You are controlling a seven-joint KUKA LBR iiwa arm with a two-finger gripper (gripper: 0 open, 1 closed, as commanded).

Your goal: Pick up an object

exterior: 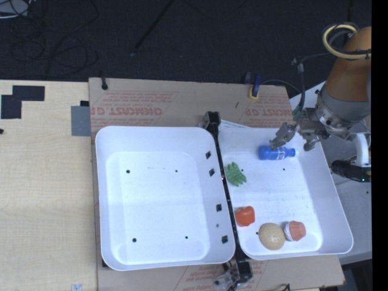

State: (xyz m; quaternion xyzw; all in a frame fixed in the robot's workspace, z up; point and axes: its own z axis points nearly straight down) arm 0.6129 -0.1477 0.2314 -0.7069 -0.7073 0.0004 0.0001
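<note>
My claw hung spread, gripping nothing, just above the blue bottle lying in the right bin far end — prob. light, stiff, slick plastic, so I'd pinch across mid-body.

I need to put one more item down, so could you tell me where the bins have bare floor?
The left bin has its whole floor bare. In the right bin, the middle between the blue bottle and the beige ball is free; its near end is crowded.
</note>
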